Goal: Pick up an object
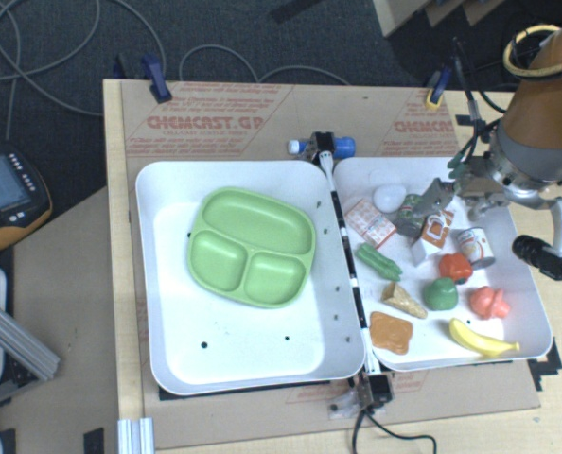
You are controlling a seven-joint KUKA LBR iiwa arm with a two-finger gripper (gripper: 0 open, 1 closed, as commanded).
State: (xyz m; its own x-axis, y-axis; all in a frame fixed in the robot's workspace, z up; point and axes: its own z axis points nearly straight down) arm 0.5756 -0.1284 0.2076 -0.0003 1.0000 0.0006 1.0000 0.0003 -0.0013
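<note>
A grey KUKA arm (536, 112) with an orange band above its wrist reaches in from the right over the right-hand bin (536, 334), one of two shallow white bins set side by side on a bench covered with printed cardboard (215, 112). Its gripper (430, 214) hangs low near the bin's far edge, just above a small red-and-white carton (437, 230); whether it is pinching anything, or how its tips stand, cannot be told from this angle.

The right bin carries a scatter of toy foods. A white egg-like piece (389, 197) lies near the far edge, with a red-and-white checked packet (368, 222) beside it toward the divider. A green cucumber (378, 260) lies close to the divider at mid-bin. A small can (474, 244) sits to the right of the gripper, with a red tomato (455, 266) and a green round fruit (441, 294) just below it, and a pink piece (489, 302) toward the right rim. A tan wedge (404, 301) and a brown slice (391, 332) lie near the near-left corner, and a yellow banana (482, 340) rests along the near edge.

In the left bin (167, 348), a green three-part plate (252, 247) sits toward the far half.
</note>
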